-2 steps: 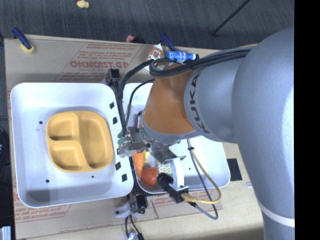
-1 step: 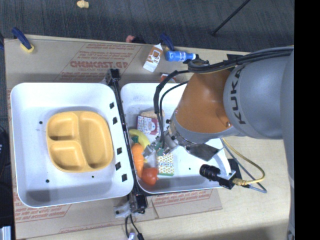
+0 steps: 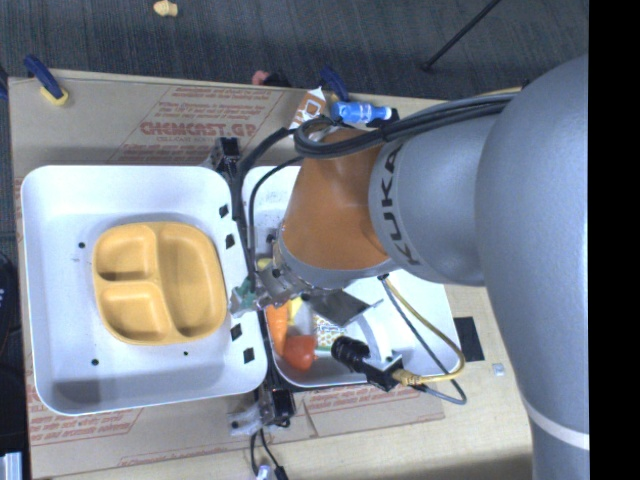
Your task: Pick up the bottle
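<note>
Two white bins sit side by side on the cardboard-covered bench, and I, the gripper, hang low over the right bin, by its left wall. Whether my grip is loose or closed I cannot tell; the wrist hides it. An orange and red object just beside me on the bin floor is probably the bottle. To do this well I should centre over it and straddle its narrow width, clear of the wall. The left bin holds a yellow divided tray; dark carpet lies beyond.
</note>
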Robot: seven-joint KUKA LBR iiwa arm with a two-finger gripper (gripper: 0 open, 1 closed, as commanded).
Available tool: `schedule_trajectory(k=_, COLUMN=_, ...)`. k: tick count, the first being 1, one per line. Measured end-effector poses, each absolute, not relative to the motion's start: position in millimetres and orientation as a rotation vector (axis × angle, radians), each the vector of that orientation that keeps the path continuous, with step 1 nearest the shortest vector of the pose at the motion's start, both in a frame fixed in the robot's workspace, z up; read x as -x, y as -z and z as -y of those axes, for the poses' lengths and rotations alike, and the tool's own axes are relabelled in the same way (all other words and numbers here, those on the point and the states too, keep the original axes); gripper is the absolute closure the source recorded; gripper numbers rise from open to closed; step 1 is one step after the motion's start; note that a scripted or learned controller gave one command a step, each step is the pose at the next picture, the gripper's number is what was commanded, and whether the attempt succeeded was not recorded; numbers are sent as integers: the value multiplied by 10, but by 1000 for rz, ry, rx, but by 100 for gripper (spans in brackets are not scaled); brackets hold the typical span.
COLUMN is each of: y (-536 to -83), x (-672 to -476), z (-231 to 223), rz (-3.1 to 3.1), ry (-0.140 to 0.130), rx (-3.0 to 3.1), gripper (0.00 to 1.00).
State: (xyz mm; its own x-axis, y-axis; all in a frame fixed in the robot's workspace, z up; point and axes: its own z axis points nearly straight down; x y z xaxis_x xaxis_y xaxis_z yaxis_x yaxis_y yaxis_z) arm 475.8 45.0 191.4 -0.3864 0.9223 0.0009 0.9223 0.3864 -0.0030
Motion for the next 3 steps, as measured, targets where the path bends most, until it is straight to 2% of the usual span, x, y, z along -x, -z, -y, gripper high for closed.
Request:
schedule_trajectory(k=1, y=-2906, x=-4767, z=-562, rz=2941, ry=-2, rx=1107, gripper=100)
schedule_trajectory(k=2, y=-2234, x=-4759, z=-920, rz=2995, ry=-3, rx=939, gripper=100)
schedule_trajectory(k=3, y=-2381, x=-4841, z=-104, rz=3112, ry=-1, rx=430, gripper=100)
